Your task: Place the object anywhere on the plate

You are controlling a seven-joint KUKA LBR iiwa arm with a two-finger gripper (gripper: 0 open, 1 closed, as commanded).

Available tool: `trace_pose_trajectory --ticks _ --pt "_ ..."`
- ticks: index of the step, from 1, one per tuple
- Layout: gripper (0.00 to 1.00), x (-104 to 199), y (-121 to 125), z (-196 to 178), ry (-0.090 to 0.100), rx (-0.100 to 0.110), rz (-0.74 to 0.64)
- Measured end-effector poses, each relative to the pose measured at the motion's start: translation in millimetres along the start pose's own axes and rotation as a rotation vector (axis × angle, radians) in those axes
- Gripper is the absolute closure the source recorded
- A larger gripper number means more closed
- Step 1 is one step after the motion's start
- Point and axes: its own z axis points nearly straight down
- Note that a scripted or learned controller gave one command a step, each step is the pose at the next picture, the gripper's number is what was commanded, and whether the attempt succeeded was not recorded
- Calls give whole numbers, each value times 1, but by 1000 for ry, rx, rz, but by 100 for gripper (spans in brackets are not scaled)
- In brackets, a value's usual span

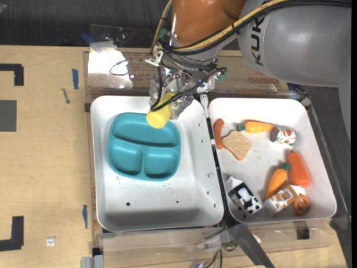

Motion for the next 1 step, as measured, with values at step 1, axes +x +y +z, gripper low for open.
trace_pose_trajectory --ticks 1 --pt "0 3 -3 2 4 0 6"
